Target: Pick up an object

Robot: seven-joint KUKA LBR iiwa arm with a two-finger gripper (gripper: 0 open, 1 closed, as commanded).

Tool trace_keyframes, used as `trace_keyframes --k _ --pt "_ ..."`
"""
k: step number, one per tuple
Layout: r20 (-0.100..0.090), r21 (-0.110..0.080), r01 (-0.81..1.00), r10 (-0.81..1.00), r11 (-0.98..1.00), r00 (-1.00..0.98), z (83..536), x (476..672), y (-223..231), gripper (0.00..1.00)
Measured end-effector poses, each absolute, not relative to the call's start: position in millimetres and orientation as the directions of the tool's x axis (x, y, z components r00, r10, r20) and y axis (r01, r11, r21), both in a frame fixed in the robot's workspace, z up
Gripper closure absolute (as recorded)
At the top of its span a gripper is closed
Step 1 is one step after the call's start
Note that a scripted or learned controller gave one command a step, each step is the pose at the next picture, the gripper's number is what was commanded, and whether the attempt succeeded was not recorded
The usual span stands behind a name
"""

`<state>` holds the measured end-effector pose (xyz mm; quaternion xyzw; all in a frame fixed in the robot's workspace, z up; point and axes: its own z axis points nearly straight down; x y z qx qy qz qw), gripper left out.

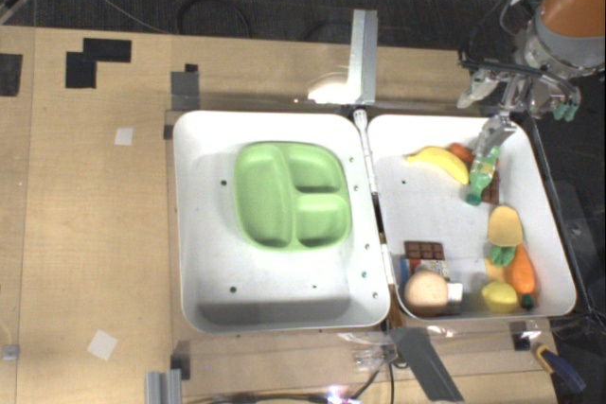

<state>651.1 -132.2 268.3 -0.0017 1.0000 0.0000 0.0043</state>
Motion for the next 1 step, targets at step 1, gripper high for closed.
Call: trace_keyframes --k 1 --pt "0.002 0.001 0.050 0.050 0.999 -0.999 163.3 619.1 -181.9 0.00"
